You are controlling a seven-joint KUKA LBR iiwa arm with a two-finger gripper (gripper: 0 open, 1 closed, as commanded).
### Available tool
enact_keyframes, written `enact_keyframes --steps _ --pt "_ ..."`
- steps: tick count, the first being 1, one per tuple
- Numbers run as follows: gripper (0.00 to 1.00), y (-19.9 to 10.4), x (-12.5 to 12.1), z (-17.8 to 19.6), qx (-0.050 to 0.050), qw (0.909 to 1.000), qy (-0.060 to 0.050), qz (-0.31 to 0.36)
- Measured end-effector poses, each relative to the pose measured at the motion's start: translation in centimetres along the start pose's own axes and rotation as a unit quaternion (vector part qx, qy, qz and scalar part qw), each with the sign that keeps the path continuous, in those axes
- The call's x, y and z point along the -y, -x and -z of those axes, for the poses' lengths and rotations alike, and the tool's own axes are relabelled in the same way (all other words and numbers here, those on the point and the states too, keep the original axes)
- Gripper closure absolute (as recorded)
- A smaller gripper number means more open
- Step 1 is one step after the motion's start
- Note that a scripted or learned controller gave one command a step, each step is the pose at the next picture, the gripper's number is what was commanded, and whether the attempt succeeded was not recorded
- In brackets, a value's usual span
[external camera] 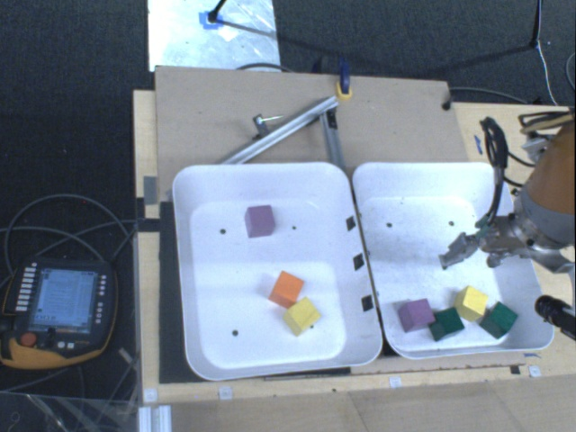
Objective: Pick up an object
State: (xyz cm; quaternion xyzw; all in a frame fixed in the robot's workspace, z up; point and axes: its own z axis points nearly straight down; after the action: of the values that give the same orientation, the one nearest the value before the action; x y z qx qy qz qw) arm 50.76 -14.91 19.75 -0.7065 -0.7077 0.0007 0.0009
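Observation:
My gripper [474,256] hangs over the right bin [423,192], near its right wall, with its fingers spread open and nothing between them. Just below it, along the bin's front edge, lie a purple cube [416,313], a dark green cube [445,324], a yellow cube [471,302] and a green cube [499,319]. The left bin [207,196] holds a purple cube [259,220] toward the back, plus an orange cube [286,288] touching a yellow cube [302,316] near the front.
A metal bar [279,129] lies slanted on the board behind the bins. A teach pendant [58,313] with cables sits on the floor at left. Black cables [493,147] hang by the arm at right.

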Motion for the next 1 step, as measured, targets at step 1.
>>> enact_keyframes --steps 1 --pt "0.0 -0.06 -0.14 -6.27 0.0 1.0 -0.001 0.0"
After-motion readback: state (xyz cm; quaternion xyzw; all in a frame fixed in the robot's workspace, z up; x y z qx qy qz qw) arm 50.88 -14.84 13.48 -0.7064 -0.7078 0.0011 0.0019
